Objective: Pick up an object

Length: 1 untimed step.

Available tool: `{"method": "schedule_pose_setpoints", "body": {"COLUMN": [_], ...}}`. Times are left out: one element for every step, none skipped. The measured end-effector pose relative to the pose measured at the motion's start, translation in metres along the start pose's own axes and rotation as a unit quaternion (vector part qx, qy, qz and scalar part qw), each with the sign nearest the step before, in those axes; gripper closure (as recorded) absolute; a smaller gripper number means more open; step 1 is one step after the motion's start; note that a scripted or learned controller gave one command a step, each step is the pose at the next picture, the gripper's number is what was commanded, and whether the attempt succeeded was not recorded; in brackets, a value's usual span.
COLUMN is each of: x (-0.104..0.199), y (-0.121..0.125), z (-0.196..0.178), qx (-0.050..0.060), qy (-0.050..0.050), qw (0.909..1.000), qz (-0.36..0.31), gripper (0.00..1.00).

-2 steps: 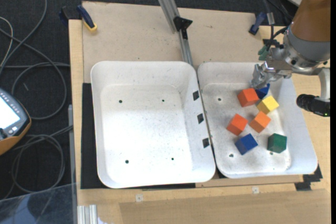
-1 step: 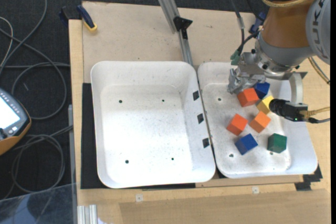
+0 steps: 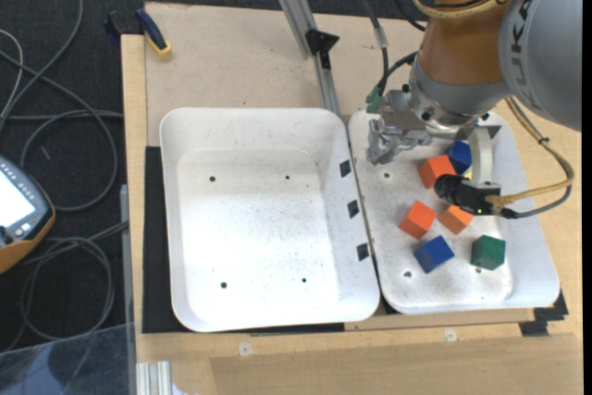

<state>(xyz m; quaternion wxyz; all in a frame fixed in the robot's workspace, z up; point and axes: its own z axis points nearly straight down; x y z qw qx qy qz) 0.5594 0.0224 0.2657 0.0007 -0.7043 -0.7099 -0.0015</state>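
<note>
Left bin (image 3: 185, 227): a shallow white tray with dark speckles and a few small holes in its floor; nothing to be picked is seen lying in it.
Dividing rim: the two bins are set edge to edge, and small dark tabs are seen along the seam.
Gripper (image 3: 381, 149): held low over the upper left corner of the right bin (image 3: 393, 287), near the seam; nothing is seen between its fingers, and whether they are spread or closed cannot be told from this angle.
Orange cube (image 3: 417, 218): the nearest candidate, lying free on the bin floor below and to the right of the gripper.
Blue cube (image 3: 433, 253): placed just below the orange cube, apart from it, with open floor to its left.
Second orange cube (image 3: 435, 170): set higher up, close beside the gripper's body and a dark blue cube (image 3: 460, 154).
Third orange block (image 3: 455, 218): partly covered by a black cable fitting (image 3: 467, 195), so it is judged awkward to reach.
Green cube (image 3: 488, 252): placed farthest right, well clear of the others.
Handling: the cubes are judged to be light, stiff and not fragile; flat opposite faces should be taken, squarely, since a corner grip is likely to slip.
Obstructions: the cable over the middle of the bin, the close spacing of the upper cubes and the bin rim are to be avoided.
</note>
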Motion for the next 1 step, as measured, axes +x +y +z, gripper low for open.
{"method": "schedule_pose_setpoints", "body": {"x": [0.0515], "y": [0.0014], "z": [-0.0007], "qx": [0.000], "qy": [0.000], "qw": [1.0000], "qz": [0.000], "gripper": [1.00]}}
